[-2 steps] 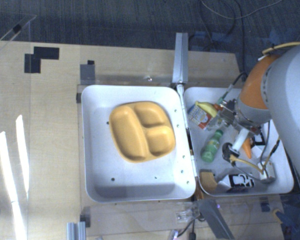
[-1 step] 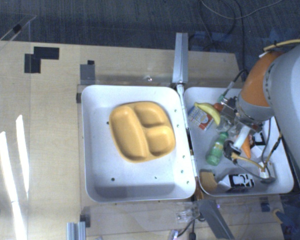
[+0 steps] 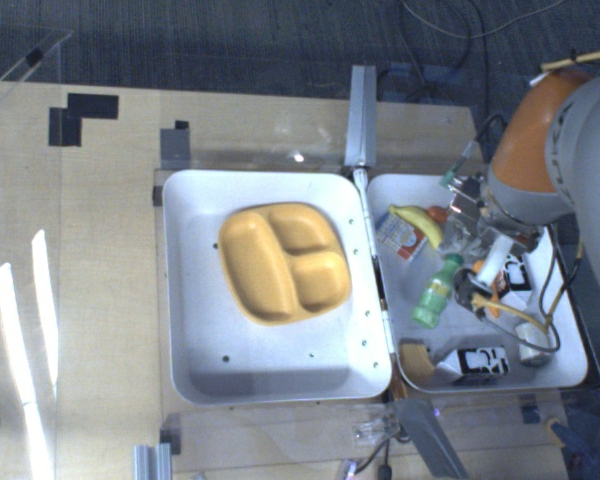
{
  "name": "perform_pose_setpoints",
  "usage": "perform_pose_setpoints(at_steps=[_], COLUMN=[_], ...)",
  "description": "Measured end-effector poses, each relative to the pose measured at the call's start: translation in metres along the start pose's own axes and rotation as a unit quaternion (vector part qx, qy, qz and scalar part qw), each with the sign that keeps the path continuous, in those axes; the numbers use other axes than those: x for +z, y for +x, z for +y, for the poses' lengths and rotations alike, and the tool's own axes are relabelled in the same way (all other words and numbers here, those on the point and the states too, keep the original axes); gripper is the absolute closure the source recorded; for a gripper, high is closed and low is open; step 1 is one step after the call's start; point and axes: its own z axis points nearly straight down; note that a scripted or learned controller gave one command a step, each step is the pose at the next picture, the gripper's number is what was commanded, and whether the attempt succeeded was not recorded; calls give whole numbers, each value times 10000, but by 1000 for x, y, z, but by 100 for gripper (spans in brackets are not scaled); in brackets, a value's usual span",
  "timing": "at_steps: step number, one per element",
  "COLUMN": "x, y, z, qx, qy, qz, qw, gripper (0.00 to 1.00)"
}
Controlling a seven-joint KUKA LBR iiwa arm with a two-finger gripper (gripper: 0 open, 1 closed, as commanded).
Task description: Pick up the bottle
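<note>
The green bottle [image 3: 435,292] lies tilted in the right bin [image 3: 570,368], just below a banana [image 3: 420,223] and just left of the end effector [image 3: 477,261], which hangs low over the bin beside it, and I cannot tell how wide it is.

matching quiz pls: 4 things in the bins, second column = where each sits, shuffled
Things:
1. yellow divided tray
2. banana
3. green bottle
4. brown block

Places:
A. front left corner of the right bin
B. middle of the right bin, lying slantwise
C. back part of the right bin, beside a small packet
D. middle of the left bin

Pairs: 1-D, 2-C, 3-B, 4-A
</note>
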Motion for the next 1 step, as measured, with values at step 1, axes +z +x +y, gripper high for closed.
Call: perform_pose_setpoints(at_steps=[1], x=[-33], y=[68], z=[23], qx=[1049], qy=[2], qz=[-7], qw=[9945], gripper=[100])
